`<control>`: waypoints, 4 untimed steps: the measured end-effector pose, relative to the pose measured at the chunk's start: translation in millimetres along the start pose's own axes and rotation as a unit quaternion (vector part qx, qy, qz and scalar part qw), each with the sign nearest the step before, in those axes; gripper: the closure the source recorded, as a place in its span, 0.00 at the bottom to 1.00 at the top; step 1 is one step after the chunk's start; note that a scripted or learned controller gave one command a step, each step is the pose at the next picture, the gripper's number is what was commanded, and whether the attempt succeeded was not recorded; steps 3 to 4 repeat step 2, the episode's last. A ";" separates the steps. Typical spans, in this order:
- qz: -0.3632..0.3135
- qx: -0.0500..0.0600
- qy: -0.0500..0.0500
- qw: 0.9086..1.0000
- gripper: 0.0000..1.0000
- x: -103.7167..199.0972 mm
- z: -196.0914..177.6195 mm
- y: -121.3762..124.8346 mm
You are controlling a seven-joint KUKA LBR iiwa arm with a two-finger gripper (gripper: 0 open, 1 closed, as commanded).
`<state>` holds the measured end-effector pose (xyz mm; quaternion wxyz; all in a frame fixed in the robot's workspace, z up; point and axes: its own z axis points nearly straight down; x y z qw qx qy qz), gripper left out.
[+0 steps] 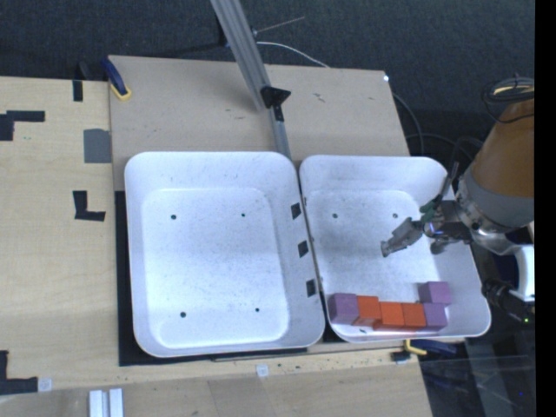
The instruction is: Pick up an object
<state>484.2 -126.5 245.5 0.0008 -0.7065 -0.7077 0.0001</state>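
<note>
claw: hangs over the middle of the right bin, finger state cannot be told | blocks: purple block, orange blocks and purple blocks in a row along the bin's near wall, apart from the claw | left bin beside it on the counter

1. The gripper hovers over the right bin, holding nothing visible.
2. Purple and orange blocks line that bin's near wall.
3. The left bin sits alongside.
</note>
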 end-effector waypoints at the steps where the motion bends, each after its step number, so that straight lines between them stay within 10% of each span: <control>1: 0.001 0.002 0.000 1.000 0.00 9.3 50.2 14.4; 4: 0.000 0.001 -0.001 1.000 0.00 12.9 60.8 30.5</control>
